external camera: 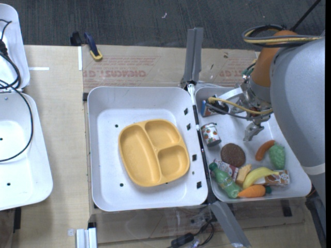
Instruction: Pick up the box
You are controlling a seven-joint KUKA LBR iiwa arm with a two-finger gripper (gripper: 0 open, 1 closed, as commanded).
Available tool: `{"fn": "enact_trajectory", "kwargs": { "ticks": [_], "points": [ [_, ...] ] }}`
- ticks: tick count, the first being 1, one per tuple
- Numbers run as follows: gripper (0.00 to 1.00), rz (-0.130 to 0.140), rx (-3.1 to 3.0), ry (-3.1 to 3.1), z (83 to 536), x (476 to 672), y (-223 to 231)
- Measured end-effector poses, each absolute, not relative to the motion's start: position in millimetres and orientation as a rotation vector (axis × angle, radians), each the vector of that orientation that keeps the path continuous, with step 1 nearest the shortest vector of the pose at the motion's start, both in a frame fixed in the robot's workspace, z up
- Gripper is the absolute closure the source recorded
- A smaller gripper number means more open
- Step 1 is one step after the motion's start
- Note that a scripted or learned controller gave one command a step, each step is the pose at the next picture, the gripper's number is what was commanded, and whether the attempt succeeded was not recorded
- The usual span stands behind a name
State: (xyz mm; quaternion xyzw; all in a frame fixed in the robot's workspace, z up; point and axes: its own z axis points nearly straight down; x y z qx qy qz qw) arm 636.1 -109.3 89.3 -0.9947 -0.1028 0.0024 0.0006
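Observation:
A small brown-and-white box (280,178) lies flat at the front right of the right bin (302,187), against the tip of a yellow banana (255,176). My gripper (252,132) hangs over the middle of that bin, well behind the box and apart from it, with cables looped around the wrist. Nothing shows held in it. The big grey arm covers the bin's right side.
The right bin also holds a white-and-red can (210,134), a brown disc (232,154), an orange sausage shape (265,149), a green lumpy toy (277,156), a carrot (252,191) and a green bottle (226,182). A yellow divided tray (154,152) lies in the left bin (98,138).

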Motion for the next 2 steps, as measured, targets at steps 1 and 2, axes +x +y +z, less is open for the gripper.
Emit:
{"fn": "enact_trajectory", "kwargs": {
  "ticks": [1,2],
  "points": [
    [0.0,0.009,-3.124,-0.311,89.7,624.3,-110.1],
    [0.0,0.006,-3.126,-0.311,95.8,619.7,-148.6]
  ]
}}
